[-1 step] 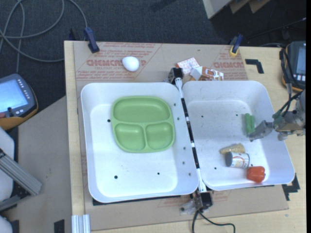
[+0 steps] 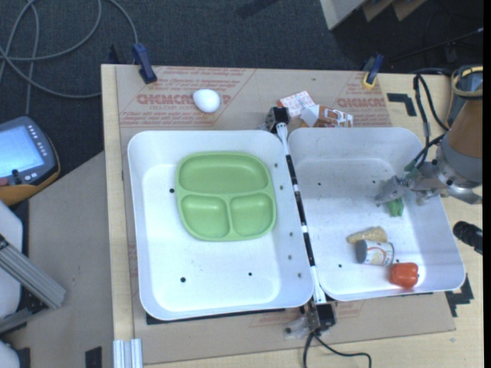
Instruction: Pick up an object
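The gripper (image 2: 393, 194) is low in the right bin (image 2: 337, 152), its fingers seemingly closed on a small green object (image 2: 396, 207), though the view is too coarse to be sure. Below the fingers lie a tan piece (image 2: 367, 236), a small jar (image 2: 374, 254) and a red pepper (image 2: 404, 274); a green divided plate (image 2: 226, 195) sits well to their left in the left bin (image 2: 153, 244).

Bright even light; soft shadows; slight blur

A small green thing (image 2: 396, 206) sits in the right bin (image 2: 337, 156), right at the gripper's (image 2: 390, 194) tip. Nearer the bin's front edge lie a tan piece (image 2: 367, 236), a little jar (image 2: 374, 254) on its side, and a red pepper (image 2: 404, 274).
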{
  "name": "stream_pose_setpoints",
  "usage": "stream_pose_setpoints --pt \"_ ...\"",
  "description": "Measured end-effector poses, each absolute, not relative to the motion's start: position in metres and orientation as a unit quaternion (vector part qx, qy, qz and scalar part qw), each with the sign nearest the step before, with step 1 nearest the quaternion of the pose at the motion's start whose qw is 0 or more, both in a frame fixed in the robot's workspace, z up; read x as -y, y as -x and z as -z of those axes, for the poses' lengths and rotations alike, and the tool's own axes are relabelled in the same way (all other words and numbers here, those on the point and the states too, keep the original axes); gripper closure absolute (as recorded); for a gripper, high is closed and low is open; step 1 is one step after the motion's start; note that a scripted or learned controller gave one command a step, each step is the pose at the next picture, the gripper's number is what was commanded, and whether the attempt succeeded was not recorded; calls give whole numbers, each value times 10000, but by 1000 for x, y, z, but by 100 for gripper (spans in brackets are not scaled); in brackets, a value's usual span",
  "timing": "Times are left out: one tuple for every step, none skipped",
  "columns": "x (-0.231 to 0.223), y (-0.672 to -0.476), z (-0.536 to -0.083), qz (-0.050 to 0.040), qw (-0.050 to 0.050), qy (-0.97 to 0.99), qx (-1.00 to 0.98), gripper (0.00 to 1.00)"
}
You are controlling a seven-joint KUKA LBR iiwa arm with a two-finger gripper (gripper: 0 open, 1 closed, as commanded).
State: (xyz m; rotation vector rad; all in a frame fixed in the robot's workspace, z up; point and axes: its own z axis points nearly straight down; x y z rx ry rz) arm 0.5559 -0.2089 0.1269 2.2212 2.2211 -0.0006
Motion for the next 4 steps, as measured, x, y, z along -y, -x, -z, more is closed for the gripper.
stream_pose_setpoints --pt "209 -573 -84 3 -5 -7069 -7073 0" --pt "209 -574 -95 -2 9 -7069 -7074 100" --pt "133 -592 -90 -40 51 -7065 -7077 100" --pt "74 -556 -185 -5 3 -7066 -7077 100"
